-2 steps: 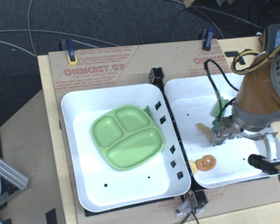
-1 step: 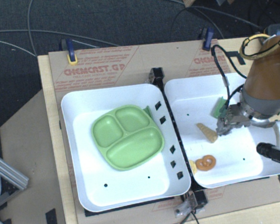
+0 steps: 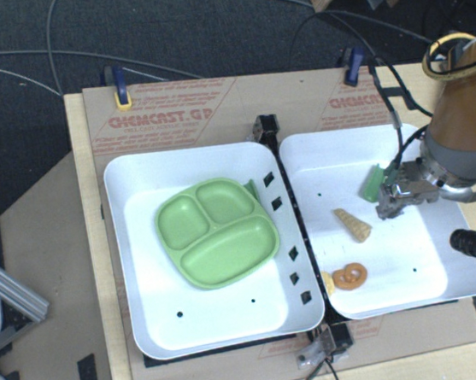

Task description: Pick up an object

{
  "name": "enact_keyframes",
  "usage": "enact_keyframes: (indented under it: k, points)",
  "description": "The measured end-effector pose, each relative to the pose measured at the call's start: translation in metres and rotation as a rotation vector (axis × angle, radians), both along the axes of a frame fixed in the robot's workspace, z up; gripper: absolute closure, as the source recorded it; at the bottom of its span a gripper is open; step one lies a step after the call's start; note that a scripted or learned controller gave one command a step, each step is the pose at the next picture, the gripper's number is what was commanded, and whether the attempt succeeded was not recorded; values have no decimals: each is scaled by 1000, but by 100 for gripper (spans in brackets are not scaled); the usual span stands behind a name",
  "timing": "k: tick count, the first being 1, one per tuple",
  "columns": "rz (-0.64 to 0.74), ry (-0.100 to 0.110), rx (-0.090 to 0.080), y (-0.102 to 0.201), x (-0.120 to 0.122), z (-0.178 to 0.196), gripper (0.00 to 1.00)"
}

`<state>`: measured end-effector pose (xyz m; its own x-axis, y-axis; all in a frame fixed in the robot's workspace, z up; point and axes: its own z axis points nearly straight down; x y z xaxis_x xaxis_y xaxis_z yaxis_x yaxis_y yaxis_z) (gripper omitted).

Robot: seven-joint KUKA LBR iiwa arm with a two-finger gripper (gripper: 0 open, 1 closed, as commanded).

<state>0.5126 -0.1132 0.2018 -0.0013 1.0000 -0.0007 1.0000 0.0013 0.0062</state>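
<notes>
- Hovering low in the right bin (image 3: 457, 287), your gripper (image 3: 392, 203) hangs near the far wall; whether it is apart or together, you cannot tell.
- Just beyond it, touching or nearly so, lies a green block (image 3: 372, 183).
- Just to its near-left sits a tan cone (image 3: 354, 224); further that way, a pretzel (image 3: 349, 277).
- Choose the cone, I'd judge: it lies free of walls. Centre over it before descending.
- Avoid the green divided plate (image 3: 217, 230) in the left bin (image 3: 151, 324).
</notes>
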Motion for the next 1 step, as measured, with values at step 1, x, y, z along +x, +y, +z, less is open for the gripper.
enact_keyframes:
  k: [1]
  points:
    - [1, -2, -1, 1, 7, 63, 100]
